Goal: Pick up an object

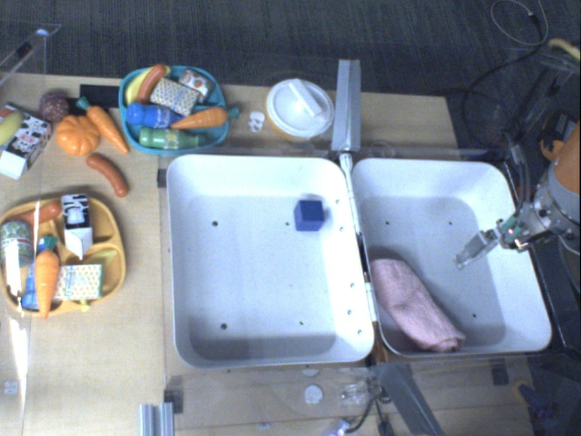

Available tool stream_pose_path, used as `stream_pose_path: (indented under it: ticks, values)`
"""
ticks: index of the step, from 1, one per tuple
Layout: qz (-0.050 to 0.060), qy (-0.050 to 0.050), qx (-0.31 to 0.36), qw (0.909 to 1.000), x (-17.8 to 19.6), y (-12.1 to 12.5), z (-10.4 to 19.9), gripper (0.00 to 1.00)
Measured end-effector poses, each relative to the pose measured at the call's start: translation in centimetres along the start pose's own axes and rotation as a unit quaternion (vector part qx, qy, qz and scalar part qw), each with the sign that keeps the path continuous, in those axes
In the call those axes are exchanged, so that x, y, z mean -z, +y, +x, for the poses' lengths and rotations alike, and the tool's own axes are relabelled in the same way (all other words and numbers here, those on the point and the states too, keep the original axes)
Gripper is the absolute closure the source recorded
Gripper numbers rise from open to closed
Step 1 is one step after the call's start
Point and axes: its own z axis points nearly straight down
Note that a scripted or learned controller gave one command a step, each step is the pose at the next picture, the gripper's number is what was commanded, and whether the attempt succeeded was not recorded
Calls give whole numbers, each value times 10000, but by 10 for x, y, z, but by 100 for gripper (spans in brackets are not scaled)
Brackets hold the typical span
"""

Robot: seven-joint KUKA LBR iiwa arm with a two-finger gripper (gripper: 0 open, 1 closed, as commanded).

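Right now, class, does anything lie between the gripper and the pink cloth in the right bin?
Nothing visible does. The gripper hovers over the right bin, and the pink cloth lies in that bin's lower left corner. Only bare white bin floor separates them. The blue cube sits in the left bin.

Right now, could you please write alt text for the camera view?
The gripper hangs over the right bin, beside a pink cloth lying in its near corner. A blue block sits in the left bin.

Arm (561,184) cut off at right edge
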Motion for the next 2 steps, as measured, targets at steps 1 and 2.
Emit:
stream_pose_path:
  ticks: [1,2]
  values:
    - [11,10,239,9997,-156,-3,-4,0]
    - [-60,-26,-179,9998,-176,69,18,0]
